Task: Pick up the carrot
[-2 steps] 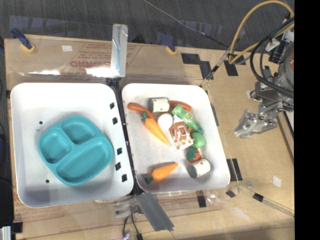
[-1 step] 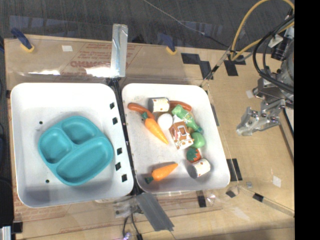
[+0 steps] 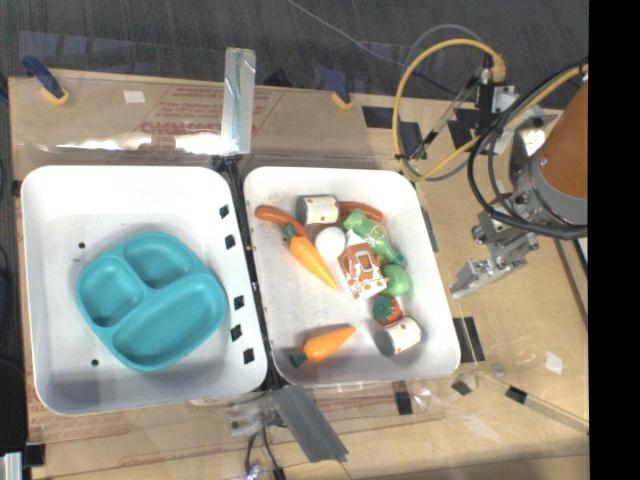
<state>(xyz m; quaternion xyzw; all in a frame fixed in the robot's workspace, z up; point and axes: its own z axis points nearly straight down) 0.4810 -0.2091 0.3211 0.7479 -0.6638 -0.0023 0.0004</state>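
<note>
Cardboard-covered bench [image 3: 330, 103] bears both bins; tool [image 3: 487, 270], grip state unclear, sits right of carrot [image 3: 311, 259].

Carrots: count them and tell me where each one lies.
2. One carrot lies slantwise in the middle of the right bin, against the pile of toy food. The other carrot lies alone near that bin's front wall. More could be hidden under the pile.

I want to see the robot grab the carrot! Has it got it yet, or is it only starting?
Only starting. Nothing looks done: both carrots lie in the right bin, one in the pile of toy food, one alone near the front. The gripper is outside the bin on its right, above the bench, with nothing in it. Reaching in, grabbing and lifting are all left.
</note>
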